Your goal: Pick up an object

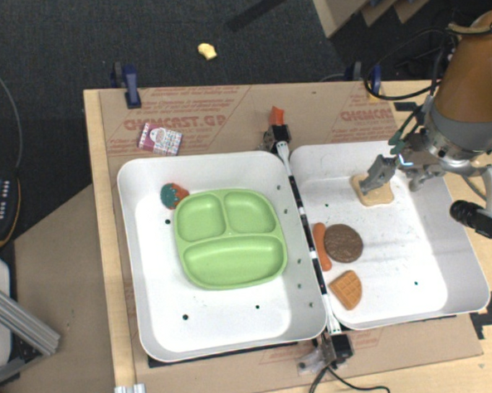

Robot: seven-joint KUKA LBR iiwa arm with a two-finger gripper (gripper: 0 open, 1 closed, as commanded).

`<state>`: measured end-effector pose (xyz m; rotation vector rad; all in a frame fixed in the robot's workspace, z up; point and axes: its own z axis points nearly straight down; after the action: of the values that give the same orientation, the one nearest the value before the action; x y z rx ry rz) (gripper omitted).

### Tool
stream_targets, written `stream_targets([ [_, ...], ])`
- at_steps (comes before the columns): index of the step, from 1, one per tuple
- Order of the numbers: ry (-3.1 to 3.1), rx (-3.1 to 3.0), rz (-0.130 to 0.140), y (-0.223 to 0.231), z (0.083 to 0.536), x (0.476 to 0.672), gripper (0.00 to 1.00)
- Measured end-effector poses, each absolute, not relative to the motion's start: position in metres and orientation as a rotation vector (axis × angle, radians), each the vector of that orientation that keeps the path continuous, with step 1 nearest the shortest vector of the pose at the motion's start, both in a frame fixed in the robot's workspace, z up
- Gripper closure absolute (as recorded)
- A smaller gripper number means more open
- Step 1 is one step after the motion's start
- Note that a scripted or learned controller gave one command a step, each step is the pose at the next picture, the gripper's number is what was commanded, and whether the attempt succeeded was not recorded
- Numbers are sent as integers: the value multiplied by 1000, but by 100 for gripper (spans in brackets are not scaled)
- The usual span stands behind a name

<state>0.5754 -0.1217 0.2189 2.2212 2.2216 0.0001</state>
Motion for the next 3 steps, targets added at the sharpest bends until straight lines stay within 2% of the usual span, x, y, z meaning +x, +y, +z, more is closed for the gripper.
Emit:
stream_targets([
  [1,2219,2213,2,-137,79,642,0],
  [2,2217,2219,4,-159,87,659,0],
  [3,2214,2212,6,-159,100,660,100],
])
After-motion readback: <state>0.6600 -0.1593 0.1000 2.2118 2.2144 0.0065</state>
